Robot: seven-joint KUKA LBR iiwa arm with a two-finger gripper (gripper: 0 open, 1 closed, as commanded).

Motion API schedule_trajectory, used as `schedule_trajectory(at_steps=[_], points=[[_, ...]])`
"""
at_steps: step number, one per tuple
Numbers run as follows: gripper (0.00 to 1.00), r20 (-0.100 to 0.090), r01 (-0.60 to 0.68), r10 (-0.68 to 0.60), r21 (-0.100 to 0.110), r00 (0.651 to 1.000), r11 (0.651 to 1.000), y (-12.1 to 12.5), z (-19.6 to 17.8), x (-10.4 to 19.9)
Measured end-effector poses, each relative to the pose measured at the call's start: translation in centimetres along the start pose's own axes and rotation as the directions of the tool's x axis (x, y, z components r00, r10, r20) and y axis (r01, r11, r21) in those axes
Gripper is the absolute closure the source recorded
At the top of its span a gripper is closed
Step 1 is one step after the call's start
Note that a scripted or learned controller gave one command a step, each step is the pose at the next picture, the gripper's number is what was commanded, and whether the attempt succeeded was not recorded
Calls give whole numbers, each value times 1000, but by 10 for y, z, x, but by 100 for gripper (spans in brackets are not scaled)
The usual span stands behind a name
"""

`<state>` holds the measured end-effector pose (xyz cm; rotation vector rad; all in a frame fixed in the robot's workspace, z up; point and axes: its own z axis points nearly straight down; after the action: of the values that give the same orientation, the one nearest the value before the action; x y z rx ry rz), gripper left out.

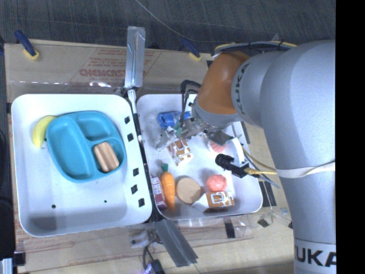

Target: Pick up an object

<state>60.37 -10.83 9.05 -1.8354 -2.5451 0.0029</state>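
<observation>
My gripper (178, 131) is low in the right bin (251, 201), near its back left part. Directly in front of it lies a small brown-and-white carton (180, 150), touching or almost touching the gripper's tip. A blue can (166, 119) lies just behind and to the left of the gripper. The arm's orange band (219, 90) and grey body hide the bin's right side.
Along the right bin's front are a carrot (167, 188), a round brown piece (189, 190), a pink ball (216, 182), a second carton (220, 198) and a red packet (155, 187). The left bin (34, 210) holds a blue divided plate (74, 141) with a bread roll (106, 156), and a banana (39, 131).
</observation>
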Motion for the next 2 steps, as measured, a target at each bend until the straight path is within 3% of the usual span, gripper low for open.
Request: schedule_trajectory(at_steps=[1, 2], points=[[100, 1, 4, -4, 0, 1000, 1000, 0, -11, -1], [100, 4, 21, -21, -10, 1000, 1000, -19, -182, 70]])
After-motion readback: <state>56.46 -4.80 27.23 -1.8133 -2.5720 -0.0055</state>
